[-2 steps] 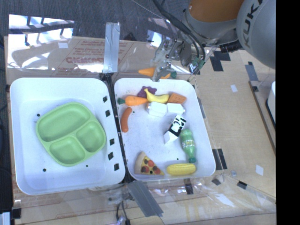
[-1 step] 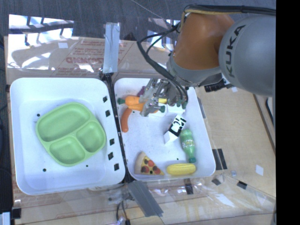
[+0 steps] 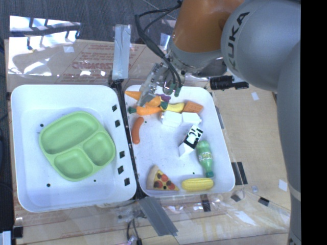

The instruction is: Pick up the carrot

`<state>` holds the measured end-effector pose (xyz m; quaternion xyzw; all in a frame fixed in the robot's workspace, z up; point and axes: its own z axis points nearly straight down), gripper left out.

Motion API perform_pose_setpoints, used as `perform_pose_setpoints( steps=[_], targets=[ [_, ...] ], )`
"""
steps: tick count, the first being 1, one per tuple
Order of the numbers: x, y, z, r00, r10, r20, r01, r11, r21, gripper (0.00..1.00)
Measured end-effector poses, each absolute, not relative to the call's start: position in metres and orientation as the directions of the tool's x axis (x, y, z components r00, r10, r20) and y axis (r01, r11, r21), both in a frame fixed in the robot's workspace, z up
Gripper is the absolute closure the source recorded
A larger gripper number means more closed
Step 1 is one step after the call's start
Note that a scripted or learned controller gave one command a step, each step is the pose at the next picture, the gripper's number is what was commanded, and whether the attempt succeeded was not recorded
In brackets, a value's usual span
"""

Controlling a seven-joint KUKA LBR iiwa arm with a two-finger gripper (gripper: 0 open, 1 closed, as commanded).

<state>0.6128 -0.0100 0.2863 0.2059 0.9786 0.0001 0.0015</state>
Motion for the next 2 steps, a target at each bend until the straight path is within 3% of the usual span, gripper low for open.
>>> perform_pose_setpoints(
  steps=[1,2],
  targets=[
    [0.597,0.032,0.273,-0.985,-0.174,0.001,-0.174,0.985,0.000,1.00],
    [0.534,-0.024,0.271,-0.959,-0.282,-0.001,-0.282,0.959,-0.002,1.00]
  ],
)
